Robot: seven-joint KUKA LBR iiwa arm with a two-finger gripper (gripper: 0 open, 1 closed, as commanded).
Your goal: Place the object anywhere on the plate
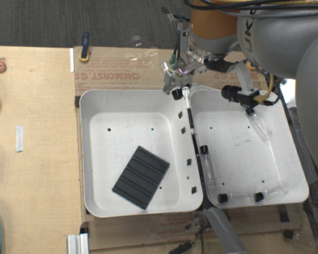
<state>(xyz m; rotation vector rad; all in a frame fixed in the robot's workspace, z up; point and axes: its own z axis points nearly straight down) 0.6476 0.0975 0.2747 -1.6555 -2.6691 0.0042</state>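
Arm (265, 30) cropped; claw (176, 86) perhaps blurred.

Dk grey ribbed plate (141, 177) — white bins (95, 110) — orange-banded grey arm (265, 20).

Even, fairly bright overhead light; the two shallow white plastic bins (90, 142) show soft, faint shadows along their inner walls. The large grey robot arm (286, 30) looks slightly blurred. Mild glare marks the clear tape (140, 54).

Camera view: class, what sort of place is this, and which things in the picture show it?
Probably a robotics lab test bench. A grey and orange robot arm hangs over two shallow white bins fixed side by side on a cardboard-lined bench, and a lone dark ribbed slab lies in the left one.
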